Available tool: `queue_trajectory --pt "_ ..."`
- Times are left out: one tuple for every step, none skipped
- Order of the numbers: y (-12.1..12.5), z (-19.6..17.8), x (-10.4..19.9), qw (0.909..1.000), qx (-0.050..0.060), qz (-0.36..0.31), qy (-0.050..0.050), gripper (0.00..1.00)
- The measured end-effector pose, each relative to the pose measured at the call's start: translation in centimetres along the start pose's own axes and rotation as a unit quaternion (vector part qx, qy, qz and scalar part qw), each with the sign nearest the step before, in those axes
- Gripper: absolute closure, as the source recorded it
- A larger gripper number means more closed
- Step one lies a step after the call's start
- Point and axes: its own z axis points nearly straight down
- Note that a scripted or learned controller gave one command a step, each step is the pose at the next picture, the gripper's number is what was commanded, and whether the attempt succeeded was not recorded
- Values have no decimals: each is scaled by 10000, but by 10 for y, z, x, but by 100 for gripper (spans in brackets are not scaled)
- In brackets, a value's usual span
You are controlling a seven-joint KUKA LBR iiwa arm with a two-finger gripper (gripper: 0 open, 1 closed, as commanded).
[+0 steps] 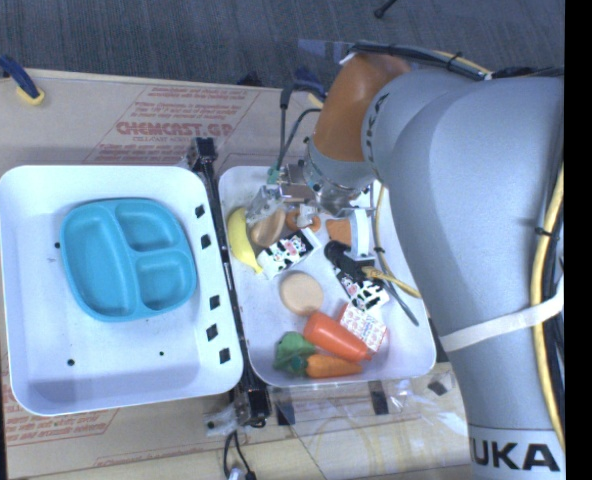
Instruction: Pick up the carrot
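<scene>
The carrot (pixel 335 336) is a fat orange piece lying at a slant near the front of the right bin (pixel 416 353). A second, thinner orange piece (pixel 330 366) with a green leafy top (pixel 293 352) lies just in front of it. My gripper (pixel 288 204) hangs over the far end of the same bin, above a brownish item and beside a banana (pixel 238 240). It stands well apart from the carrot, roughly a third of the bin's length behind it. The grey arm and its orange band (pixel 354 98) cover the bin's far right corner.
A tan round disc (pixel 301 293), two black-and-white patterned pieces (pixel 289 251) (pixel 364 290), a red-and-white packet (pixel 367 327) and a small orange block (pixel 338 230) crowd the right bin. The left bin (pixel 36 368) holds a blue divided plate (pixel 128 258).
</scene>
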Motion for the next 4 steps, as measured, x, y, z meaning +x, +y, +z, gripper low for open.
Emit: queue_trajectory --pt "8 -74 -6 9891 -84 -1469 -33 0" --pt "-20 8 -13 9551 -46 -2961 -31 0" --pt "-17 6 -86 9130 -76 -4079 -59 0" --pt "-80 6 -112 7391 -65 -6735 -87 0"
